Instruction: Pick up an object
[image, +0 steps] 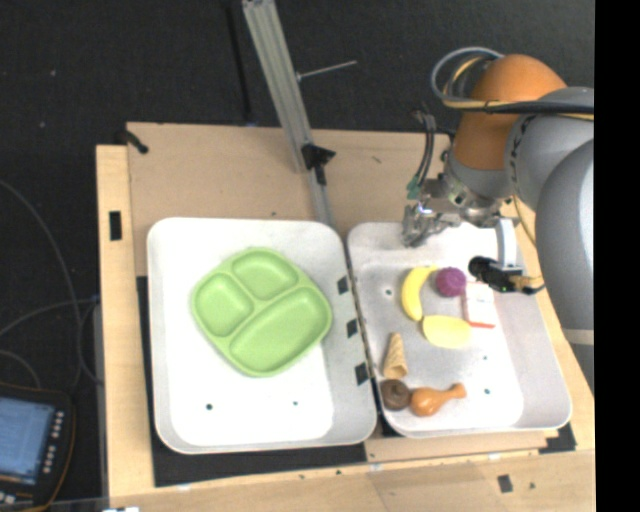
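Orange drumstick toy lying at near edge of right bin, brown chocolate piece touching it. We are seeing cone, banana, purple ball, yellow piece farther into same bin. Pincer hovering over far-left corner of right bin; we cannot tell its state. Green divided plate sitting left of right bin, in left bin.
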